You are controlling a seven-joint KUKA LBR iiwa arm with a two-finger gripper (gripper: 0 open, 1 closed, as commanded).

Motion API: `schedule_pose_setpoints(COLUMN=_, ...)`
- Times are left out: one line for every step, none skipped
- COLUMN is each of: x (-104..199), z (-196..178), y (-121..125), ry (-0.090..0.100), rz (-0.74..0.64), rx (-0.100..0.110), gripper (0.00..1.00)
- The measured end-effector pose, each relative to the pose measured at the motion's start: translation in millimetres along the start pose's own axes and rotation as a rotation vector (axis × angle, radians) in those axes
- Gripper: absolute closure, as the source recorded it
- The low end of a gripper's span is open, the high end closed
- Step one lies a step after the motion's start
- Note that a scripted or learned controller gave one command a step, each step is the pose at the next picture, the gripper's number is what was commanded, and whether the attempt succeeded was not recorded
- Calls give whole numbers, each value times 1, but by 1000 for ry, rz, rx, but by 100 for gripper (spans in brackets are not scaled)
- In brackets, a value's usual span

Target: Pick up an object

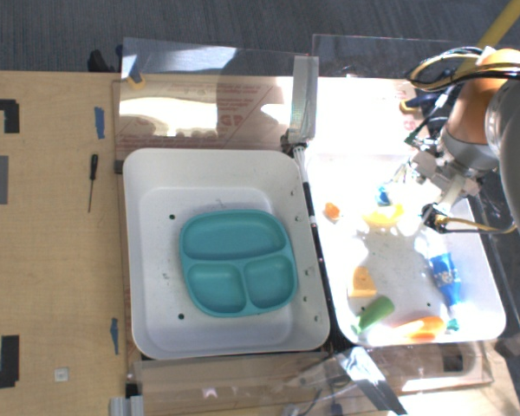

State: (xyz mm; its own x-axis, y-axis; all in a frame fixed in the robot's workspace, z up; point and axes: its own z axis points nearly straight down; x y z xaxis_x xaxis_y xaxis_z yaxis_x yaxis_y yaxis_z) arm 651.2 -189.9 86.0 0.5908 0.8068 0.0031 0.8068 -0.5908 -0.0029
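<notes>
The gripper [423, 180] is seen over the right bin [494, 319], w/ its open/closed state not discernible. A yellow object [383, 219] is found just left of and below it; a blue bottle [444, 276] lies nearer the front. A teal tray [237, 261] is held in the left bin [147, 232].

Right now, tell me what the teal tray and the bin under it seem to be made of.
Teal tray: probably molded plastic, matte, judging by its even color and rounded compartments. Bin: likely hard white plastic, smooth with a slight sheen and rounded corners.
</notes>
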Motion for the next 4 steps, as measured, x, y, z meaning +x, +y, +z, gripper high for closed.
schedule_pose_setpoints(x=-8, z=-41, y=-71, ry=-2, rz=-479, rx=-2, gripper=0)
schedule_pose_setpoints(x=13, z=-1, y=-114, ry=-3, rz=-309, rx=-8, gripper=0)
schedule_pose_setpoints(x=16, z=0, y=-60, ry=-2, rz=-187, rx=-6, gripper=0)
schedule_pose_setpoints(x=17, z=-12, y=-59, ry=0, rz=-187, rx=-11, gripper=100)
